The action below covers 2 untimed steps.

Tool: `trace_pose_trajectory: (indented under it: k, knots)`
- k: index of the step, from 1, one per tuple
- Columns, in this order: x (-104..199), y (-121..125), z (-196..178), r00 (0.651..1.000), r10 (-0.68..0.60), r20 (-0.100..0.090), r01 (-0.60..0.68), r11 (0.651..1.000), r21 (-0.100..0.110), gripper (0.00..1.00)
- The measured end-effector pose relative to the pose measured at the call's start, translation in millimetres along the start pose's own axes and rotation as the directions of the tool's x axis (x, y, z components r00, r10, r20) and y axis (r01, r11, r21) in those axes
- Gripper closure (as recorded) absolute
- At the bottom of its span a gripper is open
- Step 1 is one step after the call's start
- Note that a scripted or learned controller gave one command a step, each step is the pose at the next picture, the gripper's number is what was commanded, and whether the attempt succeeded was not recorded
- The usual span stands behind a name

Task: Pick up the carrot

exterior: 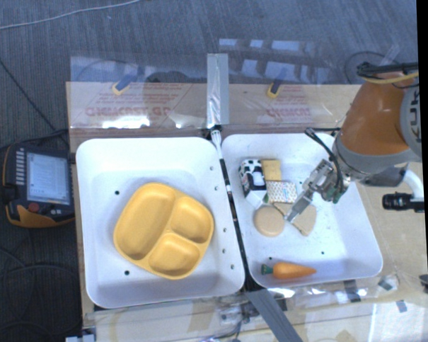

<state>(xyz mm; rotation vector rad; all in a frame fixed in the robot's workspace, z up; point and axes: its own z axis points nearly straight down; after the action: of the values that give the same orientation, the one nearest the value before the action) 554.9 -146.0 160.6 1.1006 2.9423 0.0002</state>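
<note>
Two white bins sit side by side on the table. One carrot [290, 271] lies along the near edge of the right bin [358, 217], toward its left corner, untouched. Above the bin's middle, the claw [298, 210] hangs over a tan wafer [306, 221], with a round cookie [269, 222] just beside it; whether its jaws are apart cannot be told. The left bin [95, 207] holds a yellow divided plate [165, 229].
</note>
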Motion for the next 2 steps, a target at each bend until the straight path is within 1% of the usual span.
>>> trace_pose_trajectory:
  k: [1,2]
  knots:
    - [0.3,2.2,-8.9,1.000,-0.001,0.001,0.001,1.000,-0.004,1.00]
    - [-11.4,70.6,-231.2,0.986,-0.164,0.004,0.164,0.986,-0.002,1.00]
